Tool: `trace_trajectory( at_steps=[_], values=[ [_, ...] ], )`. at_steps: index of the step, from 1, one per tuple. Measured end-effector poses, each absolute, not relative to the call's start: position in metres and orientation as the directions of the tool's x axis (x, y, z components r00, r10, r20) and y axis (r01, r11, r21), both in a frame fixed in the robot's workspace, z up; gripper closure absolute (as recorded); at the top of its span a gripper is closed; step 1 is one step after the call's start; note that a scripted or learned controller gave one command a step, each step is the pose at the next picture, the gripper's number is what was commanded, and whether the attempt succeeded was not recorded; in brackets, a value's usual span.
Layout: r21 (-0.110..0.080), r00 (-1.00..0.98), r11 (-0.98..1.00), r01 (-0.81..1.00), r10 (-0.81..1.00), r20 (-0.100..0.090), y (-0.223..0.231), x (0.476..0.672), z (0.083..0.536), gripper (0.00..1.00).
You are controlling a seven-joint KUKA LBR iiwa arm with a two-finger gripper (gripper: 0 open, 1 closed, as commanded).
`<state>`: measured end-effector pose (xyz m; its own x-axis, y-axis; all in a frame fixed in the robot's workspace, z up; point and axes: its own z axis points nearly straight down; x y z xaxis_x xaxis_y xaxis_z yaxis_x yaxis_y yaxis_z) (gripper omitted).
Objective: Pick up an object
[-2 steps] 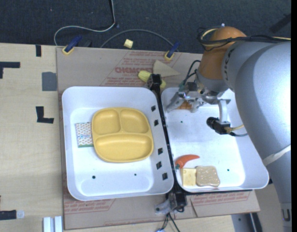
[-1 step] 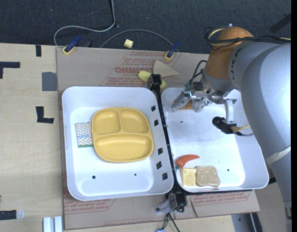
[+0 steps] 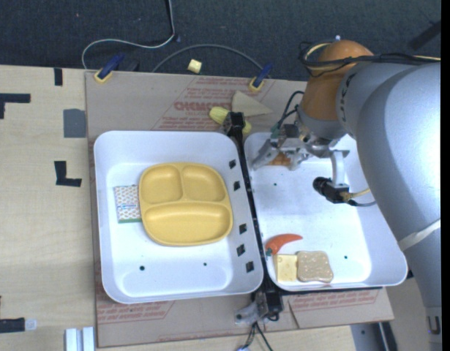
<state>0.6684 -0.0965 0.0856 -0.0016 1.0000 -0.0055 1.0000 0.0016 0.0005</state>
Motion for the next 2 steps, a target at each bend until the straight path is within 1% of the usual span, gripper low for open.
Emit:
trace_trajectory(
  at_steps=[1,2],
  values=[
    [0.003,0.0,0.0,1.0,1.0,-0.001,-0.119,0.669,0.086,0.0],
    [0.002,-0.001,0.001,1.0,1.0,-0.003,-0.108,0.669,0.086,0.0]
  ],
)
